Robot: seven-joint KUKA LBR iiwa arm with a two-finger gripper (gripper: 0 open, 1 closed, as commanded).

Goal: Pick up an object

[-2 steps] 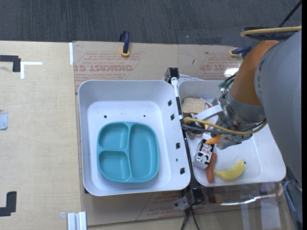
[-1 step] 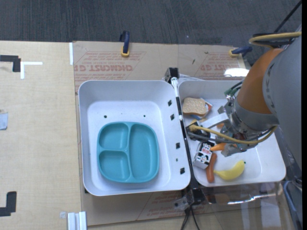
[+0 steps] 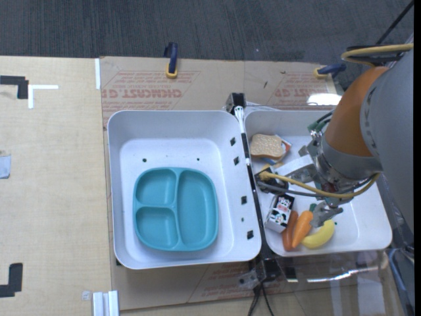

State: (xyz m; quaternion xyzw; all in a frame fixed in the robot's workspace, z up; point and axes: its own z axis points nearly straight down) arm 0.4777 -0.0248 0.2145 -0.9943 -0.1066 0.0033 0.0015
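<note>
In the right bin my gripper hangs low, just above the yellow banana and the orange carrot, which lie side by side near the front wall. A small black and white box lies to the left of the carrot. Further back, a slice of bread rests by the bin's left wall. The grey arm with its orange band covers the right part of this bin. Nothing shows held in the gripper.
The left bin holds a teal divided plate. A yellow cable loops from the arm across the right bin above the box. Clamps hold the cardboard sheet at the back edge.
</note>
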